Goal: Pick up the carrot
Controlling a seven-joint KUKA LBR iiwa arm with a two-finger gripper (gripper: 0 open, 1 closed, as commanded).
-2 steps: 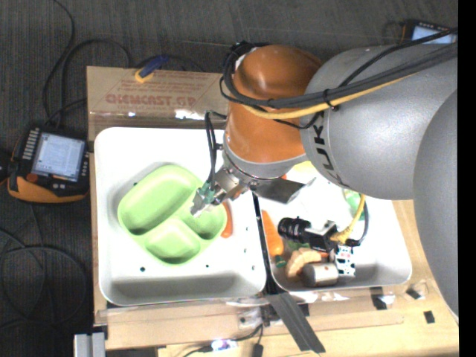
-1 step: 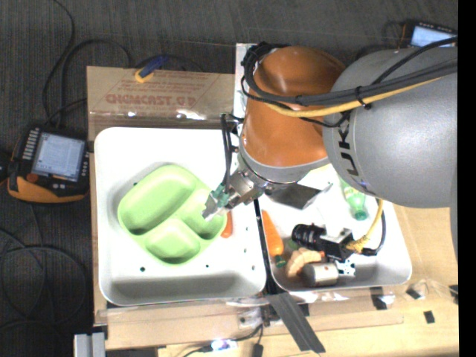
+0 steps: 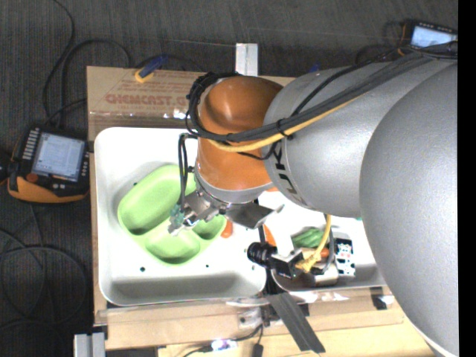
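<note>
A small orange piece that looks like the carrot (image 3: 225, 229) peeks out from under the wrist, at the right side of the left bin (image 3: 111, 199). The rest of it is hidden by the arm. My gripper (image 3: 187, 216) hangs low over the left bin, just left of that orange piece and above the edge of a large light-green object (image 3: 152, 199). The grey arm with its orange band (image 3: 230, 140) covers most of what lies below the gripper.
The green object fills the middle of the left bin. In the right bin (image 3: 357, 274), a second orange bit (image 3: 268, 237) and a green item (image 3: 306, 237) show beneath the arm. A handheld control pad (image 3: 50, 163) lies on the floor at left.
</note>
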